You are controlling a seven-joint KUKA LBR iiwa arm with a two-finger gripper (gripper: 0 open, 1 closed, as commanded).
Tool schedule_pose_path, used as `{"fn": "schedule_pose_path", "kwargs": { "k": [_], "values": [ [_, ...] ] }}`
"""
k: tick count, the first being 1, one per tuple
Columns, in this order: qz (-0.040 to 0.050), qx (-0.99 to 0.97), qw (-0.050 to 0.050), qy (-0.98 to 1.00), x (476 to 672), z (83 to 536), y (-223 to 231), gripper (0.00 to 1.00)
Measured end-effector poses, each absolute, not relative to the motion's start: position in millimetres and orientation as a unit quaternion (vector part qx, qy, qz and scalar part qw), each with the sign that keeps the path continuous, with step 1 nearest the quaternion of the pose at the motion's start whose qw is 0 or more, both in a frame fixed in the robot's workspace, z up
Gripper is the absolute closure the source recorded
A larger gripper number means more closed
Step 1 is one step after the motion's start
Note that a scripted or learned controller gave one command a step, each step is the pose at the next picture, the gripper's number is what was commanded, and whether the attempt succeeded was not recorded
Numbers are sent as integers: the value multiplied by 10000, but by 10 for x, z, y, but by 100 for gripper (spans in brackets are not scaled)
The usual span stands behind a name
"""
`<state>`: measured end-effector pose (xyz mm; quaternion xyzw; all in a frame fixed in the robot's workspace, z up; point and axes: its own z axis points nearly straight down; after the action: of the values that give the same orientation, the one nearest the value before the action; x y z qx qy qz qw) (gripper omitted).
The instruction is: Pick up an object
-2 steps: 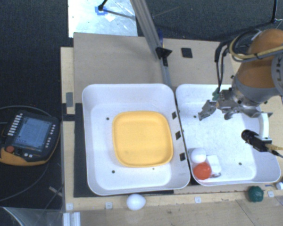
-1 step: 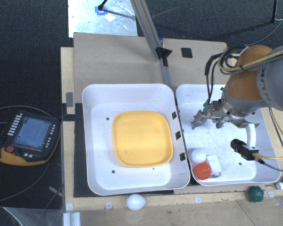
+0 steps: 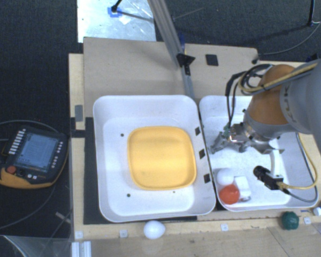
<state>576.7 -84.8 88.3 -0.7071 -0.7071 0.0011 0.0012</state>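
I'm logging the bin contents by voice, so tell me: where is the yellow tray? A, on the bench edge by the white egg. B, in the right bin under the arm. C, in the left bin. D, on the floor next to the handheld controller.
C: the yellow tray lies flat in the middle of the left bin, apart from the right bin.

Arm reaches into right bin, gripper low near the divider; red ball, white ball and white block clustered at front; yellow plate in left bin.
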Motion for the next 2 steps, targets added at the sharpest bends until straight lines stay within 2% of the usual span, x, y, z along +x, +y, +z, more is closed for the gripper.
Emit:
{"fn": "schedule_pose_path", "kwargs": {
  "k": [1, 2],
  "values": [
    [-7, -7073, -6, -7069, 5783, 1009, -849, 100],
    [-16, -7070, -18, -7073, 5781, 1564, -868, 100]
  ]
}}
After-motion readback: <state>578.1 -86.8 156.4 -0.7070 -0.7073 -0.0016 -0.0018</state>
